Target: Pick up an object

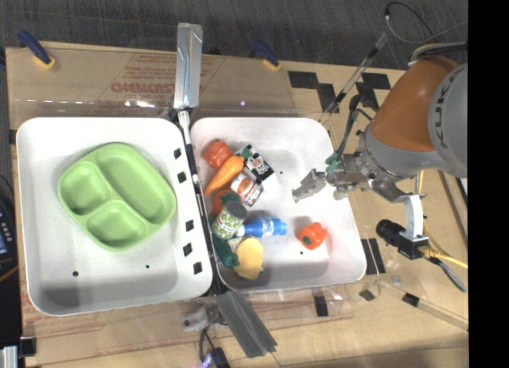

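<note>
The right bin (pixel 318 137) holds a pile of small items along its left side: an orange carrot (pixel 225 172), a red vegetable (pixel 215 152), a black-and-white carton (pixel 258 164), a red-and-white can (pixel 250 191), a green patterned can (pixel 230 222), a blue bottle (pixel 266 226) and a yellow lemon (pixel 250 255). A small orange pepper (pixel 312 235) lies apart, toward the bin's front right. My gripper (pixel 307 187) hangs over the bin's right half, above and slightly left of the pepper. Nothing is visibly held in it.
The left bin (pixel 40 271) contains a green divided plate (pixel 117 194). A metal divider (pixel 188 64) runs between the bins. The arm's orange band (pixel 409 116) and cables (pixel 413 235) sit over the bench to the right of the right bin.
</note>
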### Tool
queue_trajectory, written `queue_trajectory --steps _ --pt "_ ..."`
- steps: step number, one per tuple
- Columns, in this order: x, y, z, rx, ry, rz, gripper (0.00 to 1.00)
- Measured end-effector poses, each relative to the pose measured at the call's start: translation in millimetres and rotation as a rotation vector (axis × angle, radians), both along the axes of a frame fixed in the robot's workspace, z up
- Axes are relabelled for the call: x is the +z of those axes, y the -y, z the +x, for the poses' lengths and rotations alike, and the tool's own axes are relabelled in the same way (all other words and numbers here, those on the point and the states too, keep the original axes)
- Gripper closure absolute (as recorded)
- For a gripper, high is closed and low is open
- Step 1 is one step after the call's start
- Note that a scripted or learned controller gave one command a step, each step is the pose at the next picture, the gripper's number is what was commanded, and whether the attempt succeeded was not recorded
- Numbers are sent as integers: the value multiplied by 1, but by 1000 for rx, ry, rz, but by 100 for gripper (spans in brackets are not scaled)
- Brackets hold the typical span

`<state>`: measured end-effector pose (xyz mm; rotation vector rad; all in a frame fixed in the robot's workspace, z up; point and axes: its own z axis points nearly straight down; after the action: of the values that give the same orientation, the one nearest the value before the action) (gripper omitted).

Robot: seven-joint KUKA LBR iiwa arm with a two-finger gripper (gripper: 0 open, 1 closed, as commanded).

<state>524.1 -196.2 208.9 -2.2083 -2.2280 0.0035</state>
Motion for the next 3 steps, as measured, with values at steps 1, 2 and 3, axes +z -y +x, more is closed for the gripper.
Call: queue_trajectory --steps 1,2,3 --pt "-112 11 57 35 0 -2 0" --pt "-119 -73 42 -376 -5 0 0" --pt "-107 -71 -41 -327 2 -1 0"
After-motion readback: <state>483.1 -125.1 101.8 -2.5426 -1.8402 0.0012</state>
